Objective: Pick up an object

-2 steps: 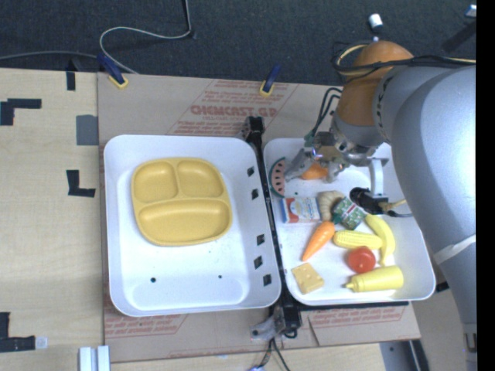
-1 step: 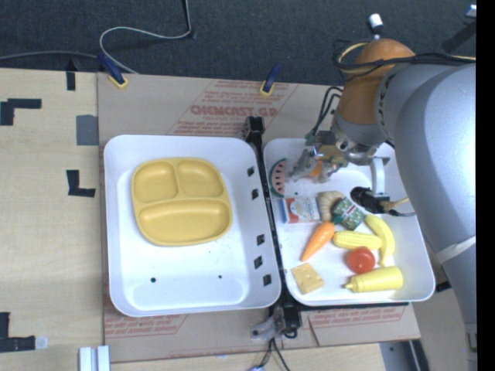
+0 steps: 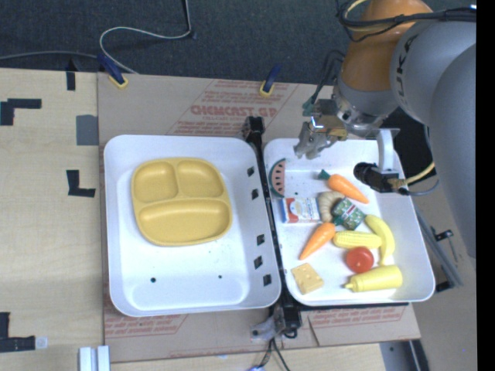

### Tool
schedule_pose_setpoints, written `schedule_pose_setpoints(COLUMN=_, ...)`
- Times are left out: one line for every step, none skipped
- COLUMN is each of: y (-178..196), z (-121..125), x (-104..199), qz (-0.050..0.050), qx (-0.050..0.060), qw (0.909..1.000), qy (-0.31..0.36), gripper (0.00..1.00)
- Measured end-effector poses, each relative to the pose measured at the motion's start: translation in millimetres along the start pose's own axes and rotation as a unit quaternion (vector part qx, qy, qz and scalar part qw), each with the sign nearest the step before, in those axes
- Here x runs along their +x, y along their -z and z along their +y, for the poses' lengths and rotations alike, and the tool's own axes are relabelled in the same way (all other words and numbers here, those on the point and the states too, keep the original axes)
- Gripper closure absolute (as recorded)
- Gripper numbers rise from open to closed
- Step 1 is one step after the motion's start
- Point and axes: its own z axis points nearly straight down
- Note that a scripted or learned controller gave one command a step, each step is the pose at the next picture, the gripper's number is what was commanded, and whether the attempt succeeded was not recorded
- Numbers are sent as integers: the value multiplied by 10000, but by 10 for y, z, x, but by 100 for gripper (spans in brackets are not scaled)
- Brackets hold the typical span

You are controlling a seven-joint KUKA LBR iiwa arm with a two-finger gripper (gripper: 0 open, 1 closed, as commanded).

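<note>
My gripper (image 3: 311, 147) hangs over the far edge of the right bin (image 3: 407, 230), its fingers pointing down with nothing seen between them. Just below and left of it lies a watermelon slice (image 3: 278, 178). Toy food is spread through the right bin: a carrot (image 3: 347, 187), a second carrot (image 3: 318, 239), a small red and white carton (image 3: 300, 209), a green can (image 3: 349, 216), a banana (image 3: 384, 235), corn (image 3: 357, 240), a tomato (image 3: 359, 260), a cheese wedge (image 3: 308, 277) and a yellow bottle (image 3: 376, 279).
The left bin (image 3: 124, 277) holds a yellow divided plate (image 3: 182, 200). A black hinge strip (image 3: 262, 207) runs between the bins. A black fitting (image 3: 370, 176) on the arm hangs over the right bin's far right side. Cables lie on the dark floor behind.
</note>
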Motion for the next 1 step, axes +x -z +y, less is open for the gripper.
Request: schedule_pose_setpoints(y=-13, z=-7, x=-3, qz=-1, qx=14, qw=10000, qy=-2, gripper=0)
